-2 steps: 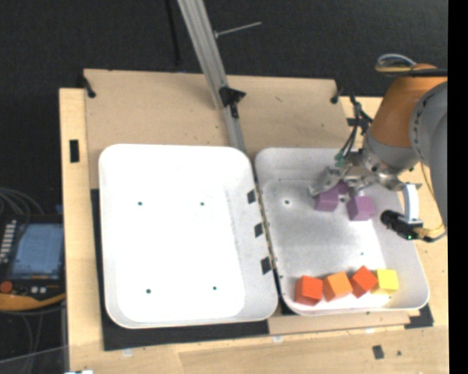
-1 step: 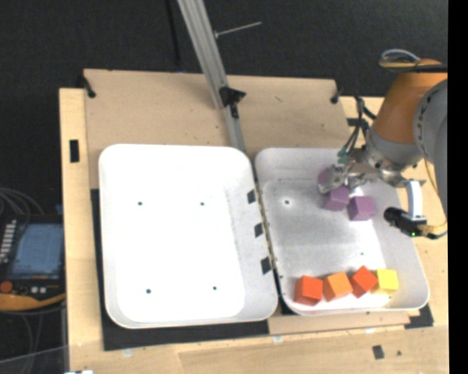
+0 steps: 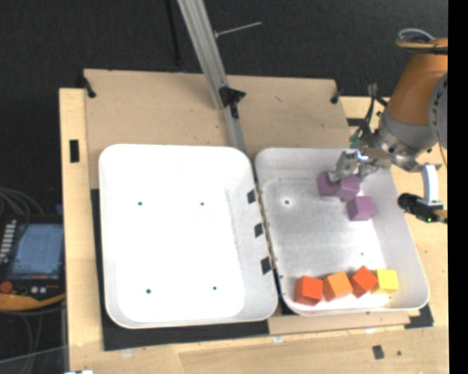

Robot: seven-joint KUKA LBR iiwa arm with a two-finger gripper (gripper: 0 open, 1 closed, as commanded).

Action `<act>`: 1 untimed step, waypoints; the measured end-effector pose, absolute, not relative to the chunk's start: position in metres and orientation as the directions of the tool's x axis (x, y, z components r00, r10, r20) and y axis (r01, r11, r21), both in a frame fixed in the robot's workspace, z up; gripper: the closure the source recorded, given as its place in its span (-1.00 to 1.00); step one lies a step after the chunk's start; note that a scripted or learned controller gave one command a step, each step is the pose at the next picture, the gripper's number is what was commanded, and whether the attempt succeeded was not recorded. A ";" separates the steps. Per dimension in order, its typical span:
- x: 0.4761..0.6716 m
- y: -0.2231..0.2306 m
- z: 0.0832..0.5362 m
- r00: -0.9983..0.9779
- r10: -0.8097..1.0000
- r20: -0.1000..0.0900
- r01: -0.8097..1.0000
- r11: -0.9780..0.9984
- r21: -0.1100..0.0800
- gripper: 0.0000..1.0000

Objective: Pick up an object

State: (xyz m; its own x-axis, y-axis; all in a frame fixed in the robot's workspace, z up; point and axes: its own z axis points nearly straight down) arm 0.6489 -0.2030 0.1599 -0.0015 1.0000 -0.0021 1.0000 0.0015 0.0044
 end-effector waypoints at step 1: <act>0.650 -0.205 0.215 -0.002 1.000 -0.003 1.000 0.002 0.007 1.00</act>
State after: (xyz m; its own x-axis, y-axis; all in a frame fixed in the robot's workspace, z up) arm 0.6502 -0.2048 0.2146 -0.0021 1.0000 -0.0026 1.0000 0.0021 0.0071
